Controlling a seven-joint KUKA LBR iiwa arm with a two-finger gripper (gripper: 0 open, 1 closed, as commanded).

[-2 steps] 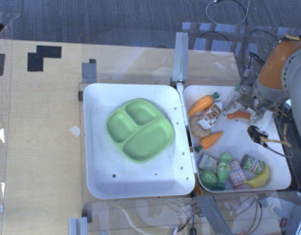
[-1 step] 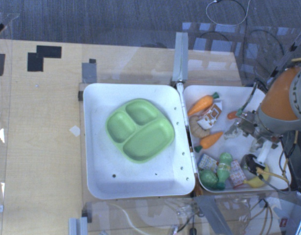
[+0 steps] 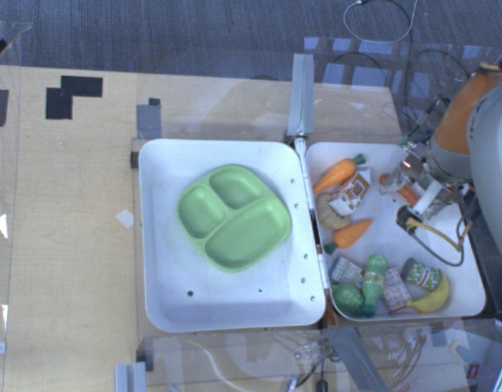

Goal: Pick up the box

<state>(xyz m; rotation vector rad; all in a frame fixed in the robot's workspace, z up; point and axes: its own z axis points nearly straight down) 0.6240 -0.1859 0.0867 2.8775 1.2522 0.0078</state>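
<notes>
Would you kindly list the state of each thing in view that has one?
Green three-compartment plastic plate: flat in the left white bin.
Small brown-and-white box: lying tilted in the right white bin, between two orange toy carrots, ungrasped.
Gripper: over the right bin, beside the box.

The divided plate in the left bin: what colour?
Light green plate, clearest in the camera view.

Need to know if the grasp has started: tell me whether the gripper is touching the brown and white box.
Apart. The camera view shows bare white bin floor between the gripper and the box, which lies beside a carrot.
</notes>
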